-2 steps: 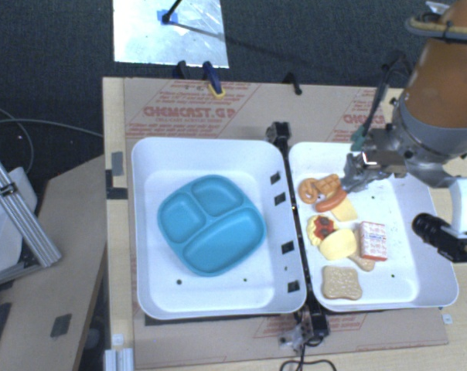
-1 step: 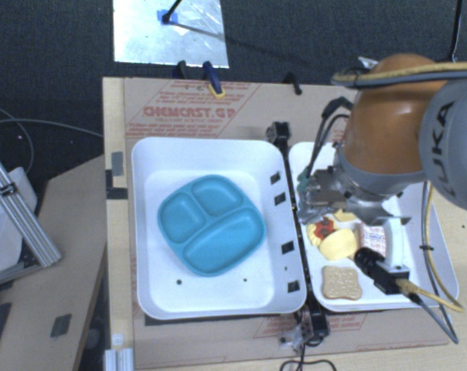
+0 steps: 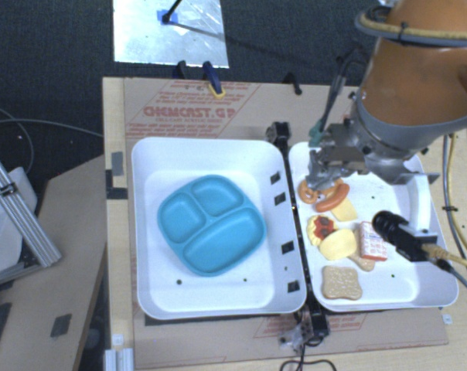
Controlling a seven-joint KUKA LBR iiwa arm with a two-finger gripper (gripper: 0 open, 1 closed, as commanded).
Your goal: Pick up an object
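Note:
My gripper (image 3: 322,178) hangs low over the back left of the right bin (image 3: 431,284), right above a pretzel (image 3: 307,192) and a sausage (image 3: 332,197). In front of them lie a small pizza piece (image 3: 321,226), a yellow cheese wedge (image 3: 339,244), a cheese slice (image 3: 345,212), a red and white wrapped bar (image 3: 370,242) and a toast slice (image 3: 342,282). Nothing shows between the gripper and these foods that tells of a hold.
The left bin (image 3: 152,284) holds a blue divided plate (image 3: 211,223). A black divider (image 3: 289,207) runs between the two bins. The big orange and grey arm (image 3: 419,68) covers the right bin's back right part.

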